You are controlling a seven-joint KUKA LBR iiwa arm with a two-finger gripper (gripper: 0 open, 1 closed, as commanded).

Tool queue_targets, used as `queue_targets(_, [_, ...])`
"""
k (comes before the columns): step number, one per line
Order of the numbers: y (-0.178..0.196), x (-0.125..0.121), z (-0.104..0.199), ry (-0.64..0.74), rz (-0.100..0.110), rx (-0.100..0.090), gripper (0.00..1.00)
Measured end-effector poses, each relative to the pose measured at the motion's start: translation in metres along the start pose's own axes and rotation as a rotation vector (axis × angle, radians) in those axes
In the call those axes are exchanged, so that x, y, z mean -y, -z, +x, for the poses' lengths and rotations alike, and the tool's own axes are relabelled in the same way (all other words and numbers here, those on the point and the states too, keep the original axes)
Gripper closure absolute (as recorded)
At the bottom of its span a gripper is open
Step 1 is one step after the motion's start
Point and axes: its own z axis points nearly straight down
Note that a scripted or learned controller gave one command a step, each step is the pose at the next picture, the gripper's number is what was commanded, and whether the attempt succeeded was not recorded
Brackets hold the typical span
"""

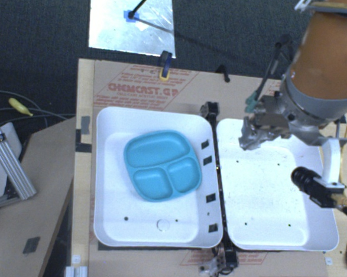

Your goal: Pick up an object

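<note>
Single fixed camera above the bench [183, 82], looking down at a slant. Both white bins in frame: left bin [108, 178] centre-left, right bin [276, 189] centre-right, far rims toward the top edge. Mid distance, whole bench surface visible plus dark floor beyond. Arm [330, 51] enters from upper right, large and close to lens.

Bare floor around blue tray [161, 173]

Red "CHEMCAST GP" lettering on brown board [143, 85] behind the bins
</note>
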Motion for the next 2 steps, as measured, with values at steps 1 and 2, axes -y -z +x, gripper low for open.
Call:
queue_targets(1, [0.0522, -0.0189, 0.0812, 0.008, -0.005, -0.004, 1.00])
queue_targets(2, [0.0608, -0.0189, 0.0763, 0.003, -0.003, -0.002, 1.00])
